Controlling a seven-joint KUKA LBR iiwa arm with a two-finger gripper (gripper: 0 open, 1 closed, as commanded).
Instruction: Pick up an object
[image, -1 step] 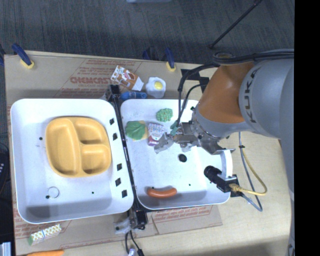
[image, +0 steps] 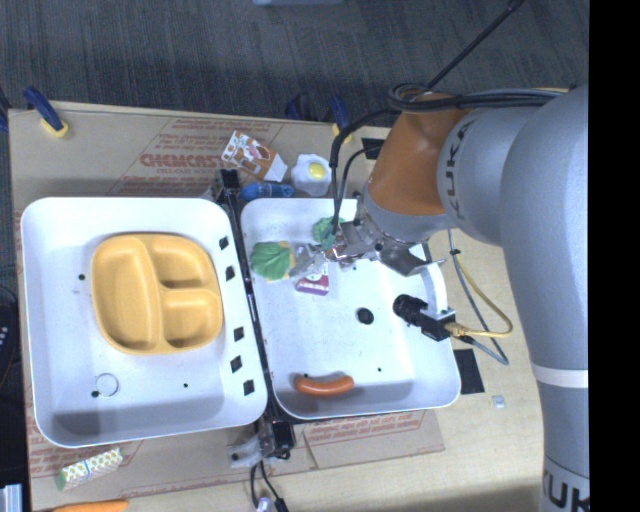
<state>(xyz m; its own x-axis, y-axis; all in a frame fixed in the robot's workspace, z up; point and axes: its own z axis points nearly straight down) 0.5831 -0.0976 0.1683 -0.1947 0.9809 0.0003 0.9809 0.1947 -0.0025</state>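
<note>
My gripper (image: 335, 252) reaches into the upper part of the right bin (image: 400, 385), low over a cluster of small items. A green leafy toy (image: 270, 259) lies just left of it, and another green piece (image: 325, 229) shows right by the wrist. A small pink and white packet (image: 313, 283) sits under the gripper's tip. An orange hot dog (image: 322, 383) lies near the bin's front wall. A small black disc (image: 365, 317) rests mid-bin. The wrist hides the fingertips.
The left bin (image: 50, 300) holds a yellow divided tray (image: 157, 292) and a clear ring (image: 106, 384). Behind the bins lie a snack packet (image: 246, 152), a blue item (image: 266, 189) and a white and yellow object (image: 312, 172). A wrapped candy (image: 90, 467) lies in front.
</note>
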